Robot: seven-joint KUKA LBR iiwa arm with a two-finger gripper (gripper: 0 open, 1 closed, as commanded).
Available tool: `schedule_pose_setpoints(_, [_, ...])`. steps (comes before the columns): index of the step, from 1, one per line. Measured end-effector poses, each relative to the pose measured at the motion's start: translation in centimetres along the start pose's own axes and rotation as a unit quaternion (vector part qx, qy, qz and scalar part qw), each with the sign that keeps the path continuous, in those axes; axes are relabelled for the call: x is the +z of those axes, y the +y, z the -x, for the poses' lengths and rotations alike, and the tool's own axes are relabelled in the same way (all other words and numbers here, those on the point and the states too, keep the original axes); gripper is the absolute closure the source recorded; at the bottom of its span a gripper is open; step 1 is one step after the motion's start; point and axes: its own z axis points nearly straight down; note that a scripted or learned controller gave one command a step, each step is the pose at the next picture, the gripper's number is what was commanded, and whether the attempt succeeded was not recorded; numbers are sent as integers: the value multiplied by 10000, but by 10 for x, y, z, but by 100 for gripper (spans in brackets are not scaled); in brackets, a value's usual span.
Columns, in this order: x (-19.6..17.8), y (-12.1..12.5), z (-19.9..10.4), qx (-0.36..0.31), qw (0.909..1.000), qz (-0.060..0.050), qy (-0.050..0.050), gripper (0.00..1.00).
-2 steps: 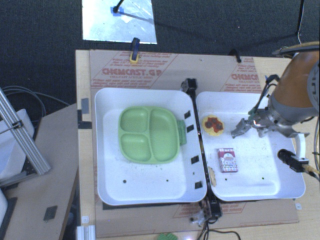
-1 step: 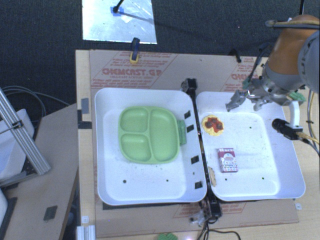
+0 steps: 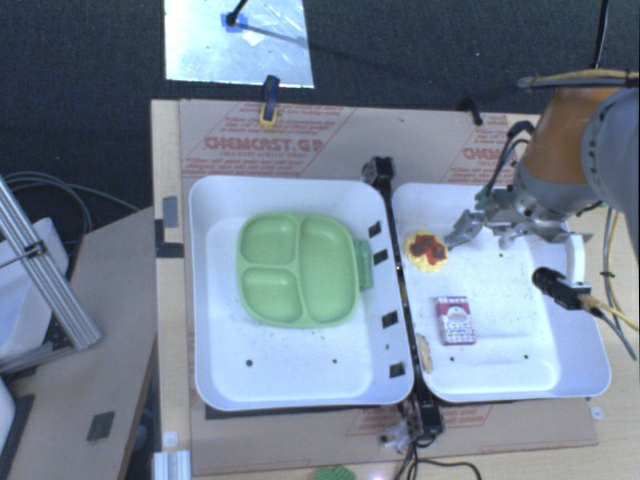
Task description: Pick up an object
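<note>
A small red-and-white box (image 3: 455, 320) lies flat in the right bin (image 3: 570, 368), its long axis running near to far, well apart from a red-and-yellow item (image 3: 428, 251) by the bin's left wall. The end effector (image 3: 466, 228) hangs just right of that item; whether it is spread or pressed together cannot be told. A green divided tray (image 3: 298, 270) sits in the left bin (image 3: 220, 368) on the desk (image 3: 170, 298).

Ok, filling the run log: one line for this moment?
arm over right bin | gripper beside red-yellow toy, nothing held | card box untouched | green tray in left bin
</note>
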Motion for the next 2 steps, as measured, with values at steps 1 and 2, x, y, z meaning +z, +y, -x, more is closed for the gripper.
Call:
schedule_pose_setpoints(1, [6, 55, -3, -29, 10000, 45, -6, 0])
schedule_pose_setpoints(2, [37, -1, -2, 11, 10000, 37, -2, 0])
